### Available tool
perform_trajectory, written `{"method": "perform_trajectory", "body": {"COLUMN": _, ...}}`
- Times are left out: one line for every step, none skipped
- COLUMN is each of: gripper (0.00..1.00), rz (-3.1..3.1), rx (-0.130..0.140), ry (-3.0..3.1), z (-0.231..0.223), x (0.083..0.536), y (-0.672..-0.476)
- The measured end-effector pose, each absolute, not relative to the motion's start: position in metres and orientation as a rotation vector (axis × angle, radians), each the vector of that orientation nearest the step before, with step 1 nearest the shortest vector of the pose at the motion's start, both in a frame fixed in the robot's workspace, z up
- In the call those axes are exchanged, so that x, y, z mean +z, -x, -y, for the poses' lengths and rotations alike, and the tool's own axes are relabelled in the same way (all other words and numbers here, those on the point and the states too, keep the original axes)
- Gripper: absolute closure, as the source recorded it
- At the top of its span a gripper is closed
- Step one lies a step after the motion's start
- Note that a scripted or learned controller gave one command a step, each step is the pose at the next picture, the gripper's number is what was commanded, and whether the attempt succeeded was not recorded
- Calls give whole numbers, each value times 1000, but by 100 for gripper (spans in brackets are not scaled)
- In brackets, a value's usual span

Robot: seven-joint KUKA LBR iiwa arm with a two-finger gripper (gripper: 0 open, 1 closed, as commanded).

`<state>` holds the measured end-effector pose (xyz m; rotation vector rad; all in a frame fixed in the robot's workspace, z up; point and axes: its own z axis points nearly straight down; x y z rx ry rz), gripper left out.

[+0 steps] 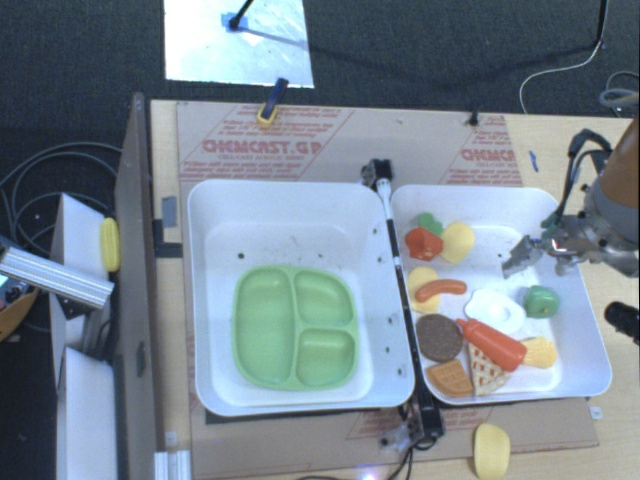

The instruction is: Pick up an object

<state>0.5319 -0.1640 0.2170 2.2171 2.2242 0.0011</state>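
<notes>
The right bin (585, 368) holds several toy foods: a red pepper (424, 238), a yellow lemon (459, 241), an orange sausage (440, 289), a white fried egg (495, 309), a green piece (541, 300), a brown patty (438, 336), a red-orange bottle (492, 343) and a waffle cone (484, 373). My gripper (540, 256) hangs over the bin's right half, just above the green piece and the egg. Its fingers stand open, with nothing between them.
The left bin (215, 218) holds a green divided plate (296, 326). A yellow toy (490, 449) lies on the bench in front of the right bin. A divider bar (396, 258) runs between the bins. Cables hang at the right edge.
</notes>
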Motion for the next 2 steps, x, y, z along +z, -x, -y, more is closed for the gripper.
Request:
{"method": "perform_trajectory", "body": {"gripper": 0, "rz": -2229, "rx": 5, "ry": -2209, "z": 114, "x": 174, "y": -590}}
{"method": "perform_trajectory", "body": {"gripper": 0, "rz": -2228, "rx": 4, "ry": -2211, "z": 88, "x": 82, "y": -625}}
